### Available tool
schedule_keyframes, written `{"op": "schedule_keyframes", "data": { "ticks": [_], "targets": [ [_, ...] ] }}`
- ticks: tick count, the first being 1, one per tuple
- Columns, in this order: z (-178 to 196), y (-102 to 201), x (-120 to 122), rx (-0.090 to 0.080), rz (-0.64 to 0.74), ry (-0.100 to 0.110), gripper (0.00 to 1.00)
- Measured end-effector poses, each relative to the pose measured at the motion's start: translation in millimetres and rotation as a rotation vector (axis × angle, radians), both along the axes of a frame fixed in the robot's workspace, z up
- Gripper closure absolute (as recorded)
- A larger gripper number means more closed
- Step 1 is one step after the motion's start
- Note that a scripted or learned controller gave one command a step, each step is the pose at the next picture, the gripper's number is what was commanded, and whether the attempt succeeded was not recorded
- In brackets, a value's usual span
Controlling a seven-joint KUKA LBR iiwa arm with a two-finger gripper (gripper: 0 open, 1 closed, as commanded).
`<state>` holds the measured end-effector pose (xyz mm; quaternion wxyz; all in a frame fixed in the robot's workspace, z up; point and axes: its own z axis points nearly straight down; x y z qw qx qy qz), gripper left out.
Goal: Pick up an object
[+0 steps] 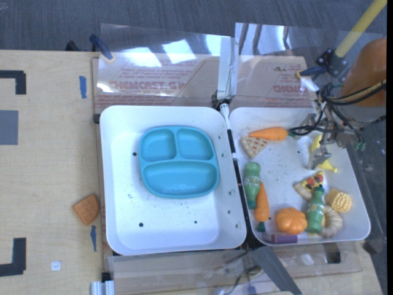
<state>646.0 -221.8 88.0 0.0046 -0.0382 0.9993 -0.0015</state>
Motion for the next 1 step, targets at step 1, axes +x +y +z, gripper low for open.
{"op": "schedule_keyframes", "data": {
  "ticks": [1],
  "targets": [
    [0.1, 0.6, -16.3, 0.003, -0.051, 0.001, 0.00]
  ]
}}
